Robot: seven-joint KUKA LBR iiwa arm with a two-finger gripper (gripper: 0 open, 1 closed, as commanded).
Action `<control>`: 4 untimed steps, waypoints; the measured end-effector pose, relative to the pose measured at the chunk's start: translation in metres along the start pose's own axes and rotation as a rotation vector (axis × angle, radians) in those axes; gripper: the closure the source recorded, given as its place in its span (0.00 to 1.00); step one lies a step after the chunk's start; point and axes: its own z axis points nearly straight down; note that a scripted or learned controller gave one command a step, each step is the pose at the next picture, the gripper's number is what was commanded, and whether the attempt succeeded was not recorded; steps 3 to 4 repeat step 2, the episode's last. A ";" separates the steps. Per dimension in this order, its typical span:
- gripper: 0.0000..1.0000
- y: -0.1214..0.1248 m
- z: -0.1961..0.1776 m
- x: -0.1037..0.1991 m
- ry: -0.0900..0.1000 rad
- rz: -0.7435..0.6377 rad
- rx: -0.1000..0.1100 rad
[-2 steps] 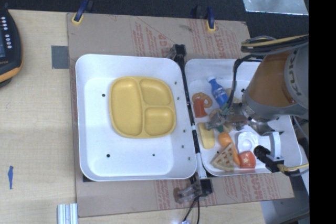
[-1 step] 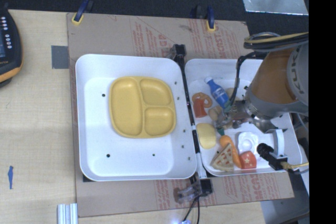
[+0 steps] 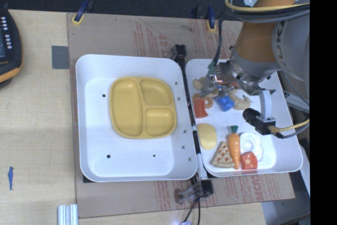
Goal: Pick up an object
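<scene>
The right white bin [image 3: 284, 158] holds several toy foods: a red piece [image 3: 200, 108], a blue piece [image 3: 225, 103], tan pieces [image 3: 200, 84], a pale yellow piece [image 3: 207, 136], a carrot [image 3: 234, 149], a pizza slice [image 3: 222, 157], a fried egg [image 3: 248, 141] and a red block [image 3: 249, 161]. My gripper [image 3: 225, 81] hangs low over the bin's back part, just above the blue and tan pieces. The wrist body hides its fingers from the camera.
A yellow divided plate [image 3: 142, 107] lies in the left white bin [image 3: 95, 160]. A black clip [image 3: 179, 52] sits between the bins at the back. A cable [image 3: 287, 126] loops off the wrist over the right bin. A controller [image 3: 8, 45] rests at far left.
</scene>
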 end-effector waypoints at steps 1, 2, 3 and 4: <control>1.00 -0.023 -0.039 0.004 -0.002 0.007 0.009; 1.00 -0.048 -0.050 0.052 0.000 0.004 0.016; 1.00 -0.048 -0.050 0.052 0.000 0.004 0.016; 1.00 -0.048 -0.050 0.052 0.000 0.004 0.016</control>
